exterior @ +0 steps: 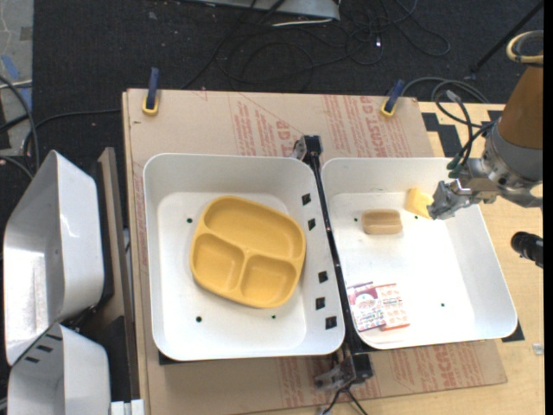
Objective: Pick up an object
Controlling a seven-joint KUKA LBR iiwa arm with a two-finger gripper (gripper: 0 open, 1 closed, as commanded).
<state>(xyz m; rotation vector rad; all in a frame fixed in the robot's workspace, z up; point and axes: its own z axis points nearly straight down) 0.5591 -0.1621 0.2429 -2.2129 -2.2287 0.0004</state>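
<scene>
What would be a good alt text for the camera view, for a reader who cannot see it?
A grey robot arm's pincer is at the far right of the right bin, beside a yellow block. That bin also holds a tan bar and a red-and-white packet. The left bin holds a yellow divided plate.

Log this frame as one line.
arm: over right bin | pincer: beside yellow block | tan block: bin floor | packet: near edge | yellow tray: left bin
</scene>
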